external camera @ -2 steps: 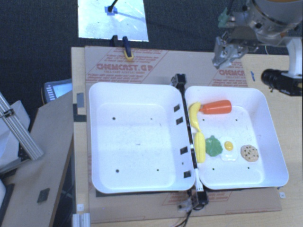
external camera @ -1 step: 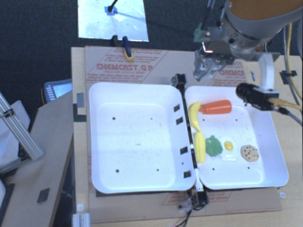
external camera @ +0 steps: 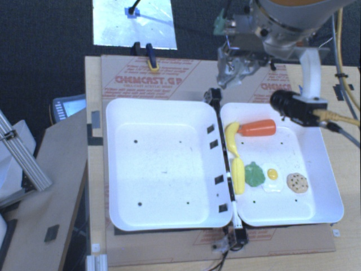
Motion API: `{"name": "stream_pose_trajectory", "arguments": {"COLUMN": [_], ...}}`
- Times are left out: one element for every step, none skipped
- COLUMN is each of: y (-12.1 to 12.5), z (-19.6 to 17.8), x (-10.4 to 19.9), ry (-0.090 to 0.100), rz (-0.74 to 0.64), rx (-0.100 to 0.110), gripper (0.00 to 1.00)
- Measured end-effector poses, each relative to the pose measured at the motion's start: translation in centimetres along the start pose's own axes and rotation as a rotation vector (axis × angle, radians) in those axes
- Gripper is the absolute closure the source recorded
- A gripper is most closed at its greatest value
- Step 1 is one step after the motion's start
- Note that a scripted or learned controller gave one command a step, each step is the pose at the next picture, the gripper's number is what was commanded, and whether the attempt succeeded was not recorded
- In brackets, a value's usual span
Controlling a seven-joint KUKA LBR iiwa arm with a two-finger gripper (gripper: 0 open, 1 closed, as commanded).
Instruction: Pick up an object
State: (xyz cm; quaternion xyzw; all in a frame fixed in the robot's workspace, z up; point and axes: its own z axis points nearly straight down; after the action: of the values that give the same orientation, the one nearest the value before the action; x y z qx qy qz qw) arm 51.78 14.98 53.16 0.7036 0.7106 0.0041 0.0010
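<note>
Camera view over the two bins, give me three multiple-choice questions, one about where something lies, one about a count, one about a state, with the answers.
1. Where does the carrot lie?
A. left bin
B. right bin, far end
C. on the bench

2. How many toy foods are in the right bin?
A. two
B. four
C. six

3. How does the hand stand relative to the toys?
A. raised beyond the bins' far edge
B. pressed on the cookie
C. down in the left bin

Answers: B, it lies beside the banana at the far end. C, carrot, banana, corn, broccoli, egg, cookie. A, it hangs over the cardboard behind the bins.
</note>
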Motion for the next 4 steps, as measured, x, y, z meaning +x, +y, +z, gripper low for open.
{"name": "stream_pose_trajectory", "arguments": {"y": [-1.5,1.3,-1.8,-1.7], "z": [7.3,2.9,3.6,2.4], "x": [6.0,8.5,8.4,8.5], "ry": [-0.004,-0.001,-0.003,-0.002], "rz": [0.000,0.004,0.004,-0.001], "rx": [0.013,0.001,0.007,0.003], "gripper": [1.00,1.00,1.00,1.00]}}
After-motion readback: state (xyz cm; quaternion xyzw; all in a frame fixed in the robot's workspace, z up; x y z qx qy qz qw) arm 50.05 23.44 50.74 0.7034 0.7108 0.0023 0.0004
